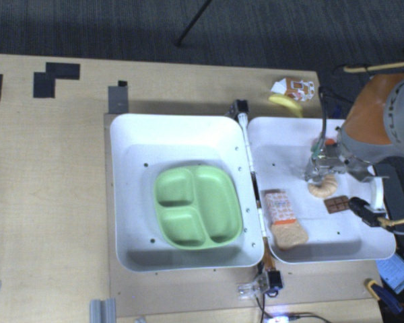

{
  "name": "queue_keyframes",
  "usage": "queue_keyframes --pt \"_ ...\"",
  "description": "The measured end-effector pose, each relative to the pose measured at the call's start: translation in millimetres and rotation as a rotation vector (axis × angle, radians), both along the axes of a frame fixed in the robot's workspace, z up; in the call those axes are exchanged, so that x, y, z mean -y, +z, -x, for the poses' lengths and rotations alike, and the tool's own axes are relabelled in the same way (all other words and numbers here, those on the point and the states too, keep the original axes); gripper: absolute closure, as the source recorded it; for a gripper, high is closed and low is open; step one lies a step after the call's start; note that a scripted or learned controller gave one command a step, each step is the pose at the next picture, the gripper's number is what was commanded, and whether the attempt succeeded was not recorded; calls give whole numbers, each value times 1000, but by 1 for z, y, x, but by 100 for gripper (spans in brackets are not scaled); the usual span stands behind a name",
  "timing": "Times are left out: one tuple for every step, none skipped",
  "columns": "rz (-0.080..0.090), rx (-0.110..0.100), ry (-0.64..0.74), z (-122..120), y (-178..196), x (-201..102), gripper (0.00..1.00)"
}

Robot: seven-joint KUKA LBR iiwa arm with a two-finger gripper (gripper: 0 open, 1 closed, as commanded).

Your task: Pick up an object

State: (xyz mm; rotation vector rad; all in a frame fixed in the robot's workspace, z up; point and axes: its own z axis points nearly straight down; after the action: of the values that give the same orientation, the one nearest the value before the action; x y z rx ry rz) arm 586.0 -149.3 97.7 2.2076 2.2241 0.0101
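In the right bin (289, 147) lie a pale round pastry-like piece (322, 188), a small brown chocolate-like bar (337, 204), a printed red and white packet (280, 207) and a tan slice of bread (289, 235) just below the packet. My gripper (318, 171) hangs directly over the left top edge of the pale piece, its tips down at or touching it. I cannot make out how its tips stand. The grey arm with the orange band (374, 113) comes in from the right.
The left bin (128, 194) holds a green divided plate (197, 205). A yellow banana-like toy (285, 103) and a small printed packet (297, 87) lie on the bench behind the right bin. A divider rail (250, 173) runs between the bins.
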Motion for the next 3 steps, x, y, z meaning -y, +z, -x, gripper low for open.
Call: queue_keyframes --pt "-2 -3 0 -84 89 -81 100" --pt "-1 -7 -1 -83 88 -79 0" --pt "0 -11 -5 25 51 -8 0"
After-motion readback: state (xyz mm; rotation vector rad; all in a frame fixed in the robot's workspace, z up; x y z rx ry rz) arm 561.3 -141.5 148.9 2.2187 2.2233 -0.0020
